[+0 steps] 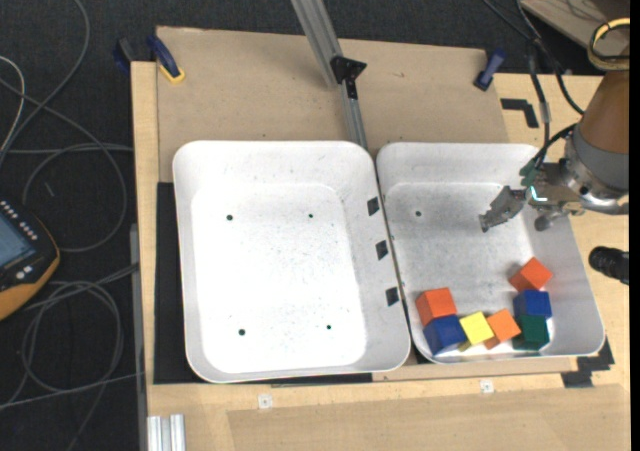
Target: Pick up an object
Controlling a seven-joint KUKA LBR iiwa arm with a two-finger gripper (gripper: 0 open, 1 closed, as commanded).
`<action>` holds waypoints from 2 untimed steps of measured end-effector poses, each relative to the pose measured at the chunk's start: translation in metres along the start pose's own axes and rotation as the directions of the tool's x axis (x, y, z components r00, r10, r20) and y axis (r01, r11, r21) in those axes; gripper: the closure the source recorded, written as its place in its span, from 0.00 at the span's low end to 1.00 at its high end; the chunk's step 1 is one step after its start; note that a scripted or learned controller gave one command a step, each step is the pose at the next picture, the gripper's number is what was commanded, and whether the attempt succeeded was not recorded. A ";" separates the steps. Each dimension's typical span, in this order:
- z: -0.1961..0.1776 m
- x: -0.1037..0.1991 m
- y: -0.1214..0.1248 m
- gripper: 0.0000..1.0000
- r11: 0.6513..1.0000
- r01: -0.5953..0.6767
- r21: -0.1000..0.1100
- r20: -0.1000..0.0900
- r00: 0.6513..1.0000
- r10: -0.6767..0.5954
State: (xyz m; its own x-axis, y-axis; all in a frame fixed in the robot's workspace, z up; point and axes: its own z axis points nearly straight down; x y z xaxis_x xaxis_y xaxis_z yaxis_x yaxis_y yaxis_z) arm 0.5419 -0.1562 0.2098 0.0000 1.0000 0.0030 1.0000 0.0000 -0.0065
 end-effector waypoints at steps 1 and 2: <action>-0.002 0.000 0.001 0.00 1.000 0.000 -0.005 0.001 1.000 0.000; 0.044 0.007 0.006 0.00 1.000 0.001 0.000 0.000 1.000 -0.001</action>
State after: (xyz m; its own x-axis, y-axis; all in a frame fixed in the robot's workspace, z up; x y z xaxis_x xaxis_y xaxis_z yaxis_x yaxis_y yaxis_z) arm 0.5471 -0.1491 0.1660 -0.0011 1.0000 0.0027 1.0000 0.0011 -0.0063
